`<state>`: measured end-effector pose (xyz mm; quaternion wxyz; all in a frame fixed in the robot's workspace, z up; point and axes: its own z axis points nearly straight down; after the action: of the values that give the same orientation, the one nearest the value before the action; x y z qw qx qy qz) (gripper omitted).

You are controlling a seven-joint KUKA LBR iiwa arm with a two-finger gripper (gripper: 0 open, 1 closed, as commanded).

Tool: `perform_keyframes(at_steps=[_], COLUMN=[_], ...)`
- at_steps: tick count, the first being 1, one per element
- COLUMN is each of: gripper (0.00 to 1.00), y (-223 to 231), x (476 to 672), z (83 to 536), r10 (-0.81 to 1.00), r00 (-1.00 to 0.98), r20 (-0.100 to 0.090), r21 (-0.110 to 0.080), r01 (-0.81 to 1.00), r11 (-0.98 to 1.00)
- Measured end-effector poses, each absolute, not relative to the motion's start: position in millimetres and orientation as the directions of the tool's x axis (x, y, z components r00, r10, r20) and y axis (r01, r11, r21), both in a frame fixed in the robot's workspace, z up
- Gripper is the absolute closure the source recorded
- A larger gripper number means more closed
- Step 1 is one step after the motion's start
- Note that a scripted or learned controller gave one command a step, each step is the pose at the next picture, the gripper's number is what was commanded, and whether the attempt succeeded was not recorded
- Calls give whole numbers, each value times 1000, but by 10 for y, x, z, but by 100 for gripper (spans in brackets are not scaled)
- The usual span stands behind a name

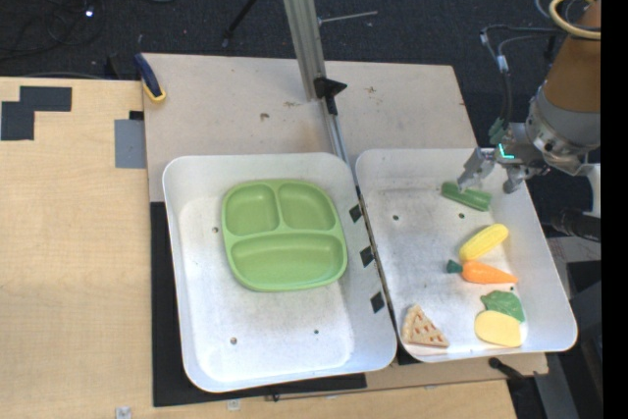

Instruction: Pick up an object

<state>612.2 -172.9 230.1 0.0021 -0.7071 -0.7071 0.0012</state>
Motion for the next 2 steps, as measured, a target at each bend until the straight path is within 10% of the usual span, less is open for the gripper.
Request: perform_keyframes(at_steps=[2], gripper=[0], y=[-1666], x=[6181], z=[1701], r10=[1000], r00=[-4], r20=[2], r21=[-8], r01=[1000], r11=[4])
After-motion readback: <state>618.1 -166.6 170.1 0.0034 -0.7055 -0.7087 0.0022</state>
